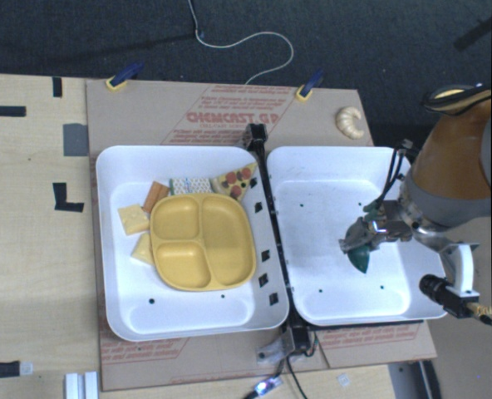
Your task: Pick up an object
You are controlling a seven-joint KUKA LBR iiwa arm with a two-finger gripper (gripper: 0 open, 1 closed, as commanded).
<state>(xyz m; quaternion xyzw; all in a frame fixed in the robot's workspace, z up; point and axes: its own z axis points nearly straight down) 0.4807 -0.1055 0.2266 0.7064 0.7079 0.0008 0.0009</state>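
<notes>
A small dark green object (361, 261) lies in the right white bin (312, 189), toward its right side. My gripper (356, 243) is directly over it, reaching in from the right under the grey and orange wrist. The object's upper part is hidden beneath the gripper, and only its lower tip shows. Whether the gripper has hold of it cannot be made out from this angle.
The left bin (113, 248) holds a yellow divided plate (203, 241), tan cracker-like pieces (135, 219) and several small colourful items (233, 179) along its far side. A beige lump (351, 121) lies on the cardboard behind the right bin. A black divider strip (267, 223) runs between the bins.
</notes>
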